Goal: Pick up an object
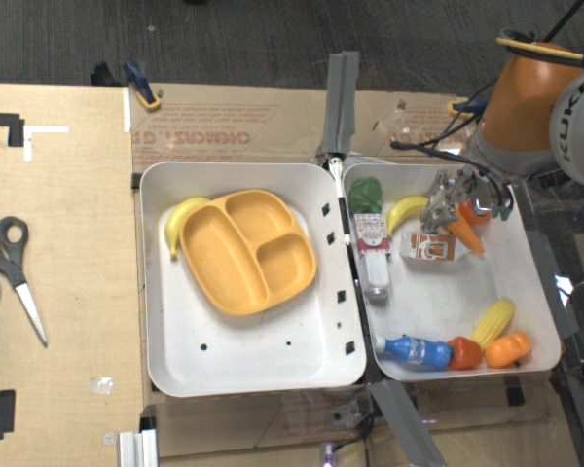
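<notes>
The gripper point(455, 205) hangs over the toy carrot point(468, 230) at the far right of the right bin point(438, 305); can't tell its grip state. Carrot looks light, stiff, slick plastic, so grab mid-body

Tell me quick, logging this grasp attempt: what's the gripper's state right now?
Gripper: low in the right bin by the carrot and small carton; open or shut cannot be told.
</notes>
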Robot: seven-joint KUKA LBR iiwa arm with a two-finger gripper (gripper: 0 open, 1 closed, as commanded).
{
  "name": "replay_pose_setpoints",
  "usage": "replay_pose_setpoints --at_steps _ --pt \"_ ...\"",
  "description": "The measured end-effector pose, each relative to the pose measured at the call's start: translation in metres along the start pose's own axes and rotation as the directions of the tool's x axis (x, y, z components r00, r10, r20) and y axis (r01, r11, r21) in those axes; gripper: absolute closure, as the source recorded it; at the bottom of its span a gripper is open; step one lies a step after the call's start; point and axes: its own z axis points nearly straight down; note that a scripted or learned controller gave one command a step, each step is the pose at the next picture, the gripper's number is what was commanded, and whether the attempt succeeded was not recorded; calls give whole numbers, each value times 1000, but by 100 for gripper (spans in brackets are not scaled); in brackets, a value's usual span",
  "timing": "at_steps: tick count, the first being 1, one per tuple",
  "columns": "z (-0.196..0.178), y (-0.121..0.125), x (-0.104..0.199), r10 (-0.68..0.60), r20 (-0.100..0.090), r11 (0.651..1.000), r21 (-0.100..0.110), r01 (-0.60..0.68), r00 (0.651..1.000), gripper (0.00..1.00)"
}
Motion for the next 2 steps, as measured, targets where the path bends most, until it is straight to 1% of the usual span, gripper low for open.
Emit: replay_pose_setpoints --at_steps 1,2 --pt "2 -3 7 2 -34 1000 -1 -2 999 0" --pt "-11 -2 0 2 -2 1000 1 -2 1000 100"
